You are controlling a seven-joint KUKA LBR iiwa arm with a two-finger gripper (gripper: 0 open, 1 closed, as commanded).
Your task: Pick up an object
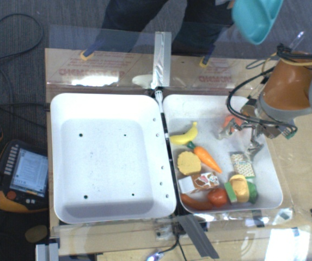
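Observation:
The right bin [273, 173] holds several toy foods: a yellow banana [185, 135], an orange carrot [206, 157], a round yellow biscuit [188, 163], a small printed carton [200, 181], a red tomato [217, 196], a yellow and green piece [240, 189] and a speckled packet [243, 166]. My gripper [238, 139] hangs low over the bin's back right area, fingers spread, one tip [226, 130] to the left and the other [253, 147] just above the packet. Nothing lies between them. A small red-orange bit [232, 120] shows beside the left finger.
The left bin [63, 124] sits next to the right one, with a metal divider post [161, 58] behind their shared wall. A person stands behind the bench holding a teal scoop [258, 10]. A pendant [19, 173] and cables lie on the floor at left.

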